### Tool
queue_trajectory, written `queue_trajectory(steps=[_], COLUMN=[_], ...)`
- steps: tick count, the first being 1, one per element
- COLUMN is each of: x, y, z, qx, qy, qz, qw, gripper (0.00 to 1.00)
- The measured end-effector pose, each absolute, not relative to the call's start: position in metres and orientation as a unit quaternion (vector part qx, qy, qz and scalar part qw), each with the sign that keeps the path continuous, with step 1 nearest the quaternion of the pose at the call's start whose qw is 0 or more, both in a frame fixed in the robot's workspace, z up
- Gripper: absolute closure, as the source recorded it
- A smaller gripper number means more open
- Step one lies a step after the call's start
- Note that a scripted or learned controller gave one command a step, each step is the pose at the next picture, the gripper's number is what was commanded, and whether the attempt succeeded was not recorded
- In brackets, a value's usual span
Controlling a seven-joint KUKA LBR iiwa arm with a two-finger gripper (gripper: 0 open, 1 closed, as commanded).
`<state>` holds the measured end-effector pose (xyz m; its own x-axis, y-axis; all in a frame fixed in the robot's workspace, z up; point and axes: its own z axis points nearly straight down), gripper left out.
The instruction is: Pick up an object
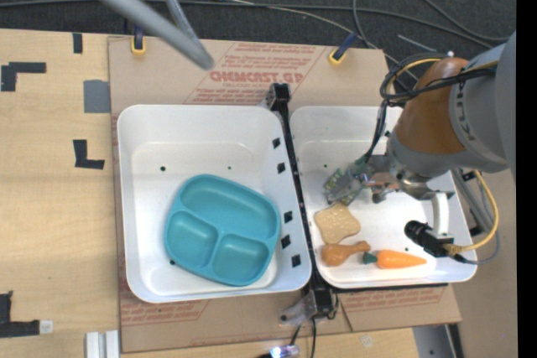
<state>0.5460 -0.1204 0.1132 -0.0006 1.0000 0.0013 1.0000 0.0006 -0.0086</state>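
Two shallow white bins sit side by side on a brown board, split by a black divider [287, 172]. The left bin [143, 138] holds a teal sectioned plate [221, 230], lying flat toward its near side. In the right bin [323, 126], just right of the divider, a tan slice of toast [336, 223] lies with a toy drumstick [342, 252] close below it and a carrot [399, 259] farther right. The grey arm [470, 109] with its orange band reaches in from the right, its gripper [344, 184] low over the bin, just above the toast.
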Motion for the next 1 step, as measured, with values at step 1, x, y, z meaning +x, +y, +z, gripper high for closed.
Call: queue_trajectory(steps=[1], x=[0.5461], y=[-0.1201], z=[0.0839], qx=[-0.707], qy=[-0.707], qz=[0.0007], qw=[0.0], gripper=[0.0])
